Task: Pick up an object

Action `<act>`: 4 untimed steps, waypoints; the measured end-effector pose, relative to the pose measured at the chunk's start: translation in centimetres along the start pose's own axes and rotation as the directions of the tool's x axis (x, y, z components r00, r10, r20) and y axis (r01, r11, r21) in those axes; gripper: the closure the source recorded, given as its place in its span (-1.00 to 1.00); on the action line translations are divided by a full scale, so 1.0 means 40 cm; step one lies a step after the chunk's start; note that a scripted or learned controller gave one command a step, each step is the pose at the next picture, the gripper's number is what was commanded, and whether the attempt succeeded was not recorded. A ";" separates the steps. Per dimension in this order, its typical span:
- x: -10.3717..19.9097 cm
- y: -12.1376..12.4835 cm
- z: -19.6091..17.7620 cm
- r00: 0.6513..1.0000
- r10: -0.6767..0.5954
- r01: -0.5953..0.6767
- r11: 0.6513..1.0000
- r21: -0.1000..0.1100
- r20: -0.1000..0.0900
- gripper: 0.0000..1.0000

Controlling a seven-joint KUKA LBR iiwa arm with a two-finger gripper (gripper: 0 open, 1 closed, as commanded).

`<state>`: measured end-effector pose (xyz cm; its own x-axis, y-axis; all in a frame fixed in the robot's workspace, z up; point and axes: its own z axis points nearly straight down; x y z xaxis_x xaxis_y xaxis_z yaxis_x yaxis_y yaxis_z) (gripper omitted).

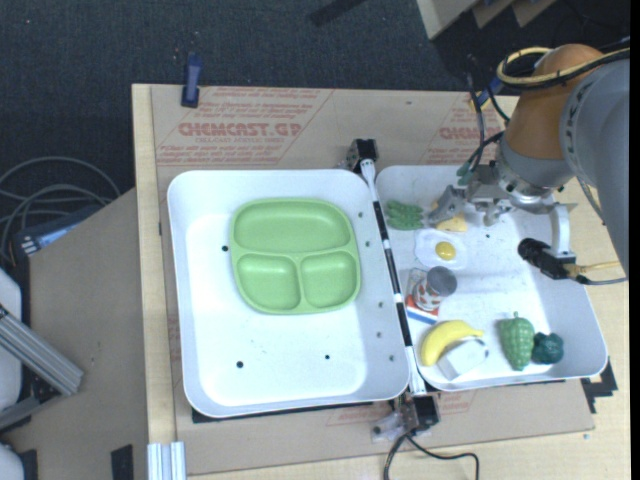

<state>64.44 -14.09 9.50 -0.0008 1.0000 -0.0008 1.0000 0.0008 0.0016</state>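
I cannot tell whether the jaws [458, 206] are released or clenched from up here; they sit low at the far end of the right bin [585, 313], over a small yellow item [452, 224] that I can't identify, with the grey arm [560, 118] coming in from the right. I see nothing clearly caught between them. The things I could pick all lie in that bin: a green leafy piece [403, 214] near the far left corner, a fried egg [444, 251] just below the jaws, a small can [435, 288] by the divider, a banana [447, 336] toward the near edge, and a green bumpy fruit [516, 340] beside a dark teal piece [547, 348]. On my left bin [200, 268] rests a green divided plate [296, 254]. Both bins sit on the desk [150, 218].
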 end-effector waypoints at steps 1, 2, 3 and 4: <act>0.071 -0.102 0.027 1.000 0.001 -0.001 1.000 0.004 -0.002 -1.00; 0.035 -0.120 0.026 1.000 0.001 -0.001 1.000 0.004 -0.001 -1.00; -0.085 -0.028 -0.033 1.000 0.001 -0.001 1.000 -0.001 0.001 -1.00; 0.080 -0.120 0.027 1.000 0.000 0.000 1.000 0.004 -0.002 -1.00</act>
<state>59.62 -10.91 8.41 -0.0010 1.0000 0.0013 1.0000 0.0011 -0.0022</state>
